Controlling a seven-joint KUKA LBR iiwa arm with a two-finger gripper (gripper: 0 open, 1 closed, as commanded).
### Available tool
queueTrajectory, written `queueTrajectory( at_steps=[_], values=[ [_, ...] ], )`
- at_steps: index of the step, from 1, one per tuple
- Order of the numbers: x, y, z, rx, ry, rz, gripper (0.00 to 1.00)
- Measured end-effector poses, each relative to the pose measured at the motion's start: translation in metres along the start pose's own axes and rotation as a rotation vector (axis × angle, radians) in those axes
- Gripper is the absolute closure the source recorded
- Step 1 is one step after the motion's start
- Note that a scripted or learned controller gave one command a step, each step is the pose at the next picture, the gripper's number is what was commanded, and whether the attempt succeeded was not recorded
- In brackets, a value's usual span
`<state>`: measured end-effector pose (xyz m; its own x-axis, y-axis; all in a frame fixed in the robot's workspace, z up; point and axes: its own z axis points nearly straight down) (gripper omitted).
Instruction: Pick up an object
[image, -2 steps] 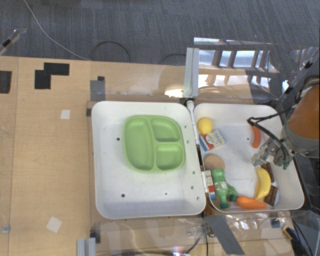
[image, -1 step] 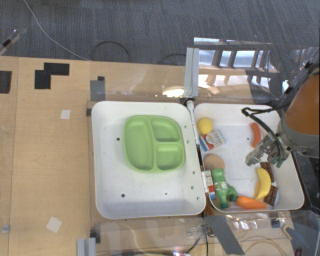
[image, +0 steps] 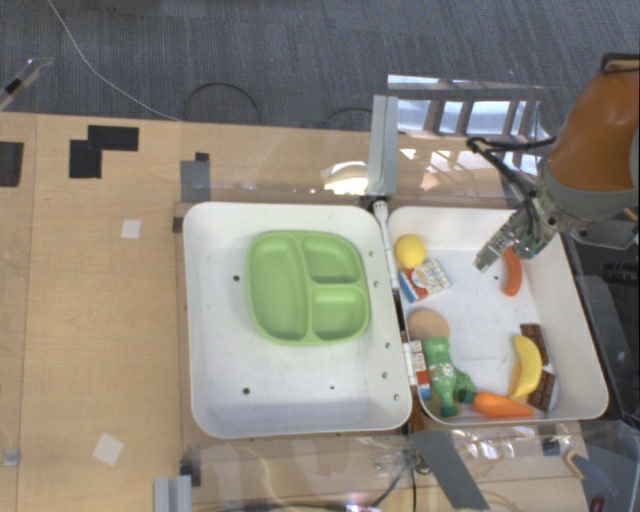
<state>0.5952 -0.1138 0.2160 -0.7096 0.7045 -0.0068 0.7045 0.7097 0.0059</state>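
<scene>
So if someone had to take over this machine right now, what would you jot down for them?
Gripper: low over the right bin, at the top end of a small red-orange piece; a grasp can't be confirmed.
Right bin also holds a yellow ball, banana, carrot and green toy.
Left bin: green divided plate.
Done: nothing visibly lifted.
Left: grasp and lift one object.

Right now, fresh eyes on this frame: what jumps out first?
The green divided plate lies alone in the middle of the left bin. The right bin is crowded: a yellow lemon near its top left, a banana and a carrot at its lower right. The gripper hangs over that bin's upper right, right beside a small red-orange piece.
</scene>
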Motion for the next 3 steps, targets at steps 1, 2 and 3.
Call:
queueTrajectory(
  at_steps=[1,2,3],
  values=[
    [0.012,0.108,-0.028,-0.002,0.004,0.048,1.0],
    [-0.007,0.034,0.013,0.003,0.002,-0.384,1.0],
    [-0.055,-0.019,0.047,0.001,0.001,-0.652,1.0]
  ],
)
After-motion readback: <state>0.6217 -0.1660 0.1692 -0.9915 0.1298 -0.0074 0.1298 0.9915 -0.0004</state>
